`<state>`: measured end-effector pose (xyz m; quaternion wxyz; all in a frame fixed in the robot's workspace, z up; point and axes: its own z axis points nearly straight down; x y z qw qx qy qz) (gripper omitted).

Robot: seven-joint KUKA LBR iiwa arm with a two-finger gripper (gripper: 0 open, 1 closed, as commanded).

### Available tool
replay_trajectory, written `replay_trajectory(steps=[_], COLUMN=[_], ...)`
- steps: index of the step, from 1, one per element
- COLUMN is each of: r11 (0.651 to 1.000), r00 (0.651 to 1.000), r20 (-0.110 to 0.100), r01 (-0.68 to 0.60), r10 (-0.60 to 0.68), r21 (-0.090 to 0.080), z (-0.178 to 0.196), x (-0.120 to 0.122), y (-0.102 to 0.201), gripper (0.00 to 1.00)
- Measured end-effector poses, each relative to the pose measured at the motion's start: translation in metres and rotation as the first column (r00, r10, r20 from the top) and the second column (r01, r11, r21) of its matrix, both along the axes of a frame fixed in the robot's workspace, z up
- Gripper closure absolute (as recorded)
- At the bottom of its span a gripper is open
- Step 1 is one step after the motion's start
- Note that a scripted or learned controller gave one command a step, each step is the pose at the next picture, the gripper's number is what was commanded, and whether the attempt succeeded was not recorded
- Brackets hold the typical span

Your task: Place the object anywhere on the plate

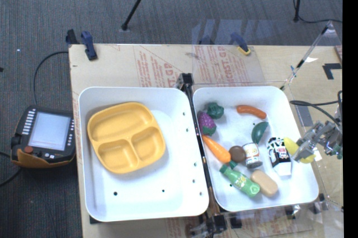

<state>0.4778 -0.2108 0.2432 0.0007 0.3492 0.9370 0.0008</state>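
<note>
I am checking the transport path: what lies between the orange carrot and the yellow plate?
In the camera view, between the carrot and the plate lie bare white bin floor and the bins' adjoining walls.

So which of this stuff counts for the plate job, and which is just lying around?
Job:
- yellow plate, left bin
- toy food in the right bin, e.g. carrot, sausage, can
- claw, at the right bin's edge

Lying about:
- handheld screen left of the bench
- clamps

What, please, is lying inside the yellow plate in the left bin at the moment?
The yellow plate shows three bare compartments, with nothing lying in any of them. It rests flat in the left bin; the bin floor directly beneath it is covered and cannot be seen.
</note>
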Motion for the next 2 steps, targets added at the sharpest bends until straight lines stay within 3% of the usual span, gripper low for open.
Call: replay_trajectory(steps=[1, 2], r11=[0.996, 0.913], r00=[0.996, 0.913], r20=[-0.013, 0.003], r01=[-0.088, -0.407], r10=[0.088, 0.407], r21=[0.007, -0.003], z=[-0.100, -0.019], x=[-0.004, 0.000], y=[0.052, 0.006], gripper=[1.00, 1.00])
